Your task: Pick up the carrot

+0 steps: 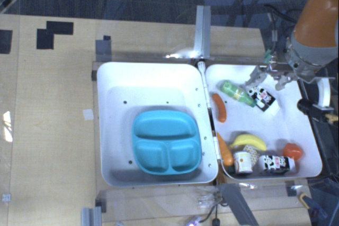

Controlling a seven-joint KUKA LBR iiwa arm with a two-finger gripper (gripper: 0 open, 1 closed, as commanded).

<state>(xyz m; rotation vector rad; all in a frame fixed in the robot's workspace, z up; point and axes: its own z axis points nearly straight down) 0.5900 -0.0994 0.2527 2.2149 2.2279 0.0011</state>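
Note:
The carrot (225, 151) is orange and tapered. It lies along the left wall of the right bin (312, 135), near the front corner. My gripper (268, 79) hangs over the back of that bin, far up and to the right of the carrot. Its fingers (256, 76) are spread open with nothing between them. Just below them lie a small black-and-white carton (263, 98) and a green bottle (237, 92).
A red-orange sausage (219, 107) lies behind the carrot by the same wall. A banana (249, 141), a patterned cup (243, 162), a cow-print carton (275, 163) and a red tomato (293, 151) crowd the front. The left bin (114, 114) holds a blue divided plate (166, 141).

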